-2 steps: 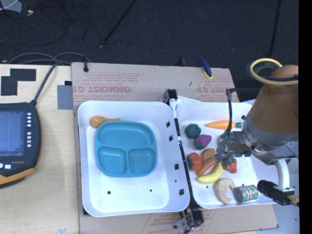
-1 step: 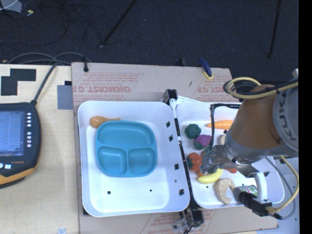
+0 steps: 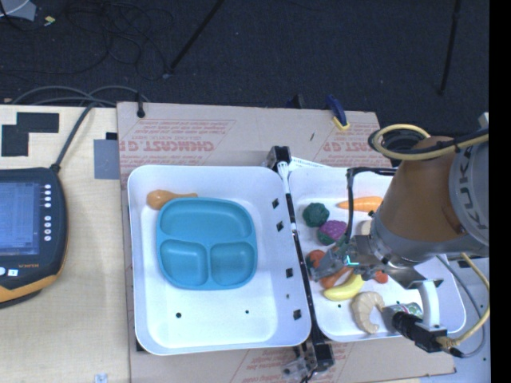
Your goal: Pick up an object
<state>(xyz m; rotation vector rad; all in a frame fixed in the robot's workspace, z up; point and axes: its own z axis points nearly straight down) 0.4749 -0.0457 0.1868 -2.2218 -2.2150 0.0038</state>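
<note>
Left bin: blue divided plate near centre, orange-brown spoon-like item at its upper left corner. Right bin: toy food clustered, with dark green piece, purple piece, carrot, banana, pale croissant-shaped piece. Claw low over the cluster, just above the banana; cannot tell whether spread or pinched. Arm covers the bin's right part.

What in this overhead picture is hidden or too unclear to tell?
- Claw: too small and dark in the camera view to tell its state.
- Right bin: its right part is covered by the arm.
- Red pieces by the banana: half hidden under the claw.
</note>
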